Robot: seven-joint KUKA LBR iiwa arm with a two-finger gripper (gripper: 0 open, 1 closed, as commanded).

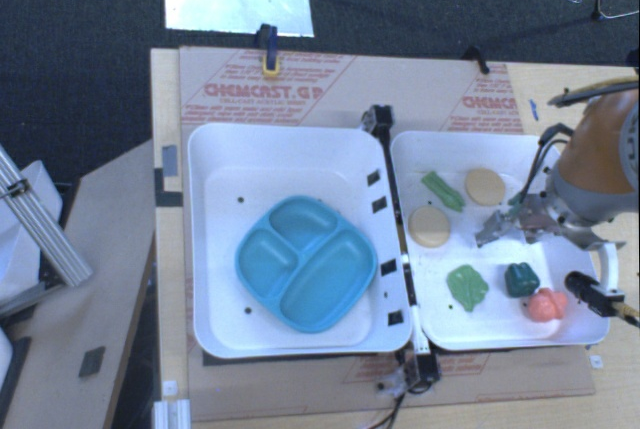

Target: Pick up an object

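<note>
Nothing is being held yet — the pick is not begun as far as the view shows, and every object is lying loose in its bin, so the whole grasp and lift are left to do.

Going from the left, the left bin [215,152] is holding a blue divided plate [305,262], lying flat and tilted toward the divider. The right bin [440,332] is carrying the small things: a tan disc [430,226] near the divider, a dark green strip [441,189] above it, a second tan disc [485,186], a light green piece [467,286], a dark teal block [521,279] and a pink lump [545,306] just beside it. The gripper [500,227] is hanging over the right bin's middle, between the upper disc and the teal block; whether its pincer is apart or together I cannot tell.
</note>
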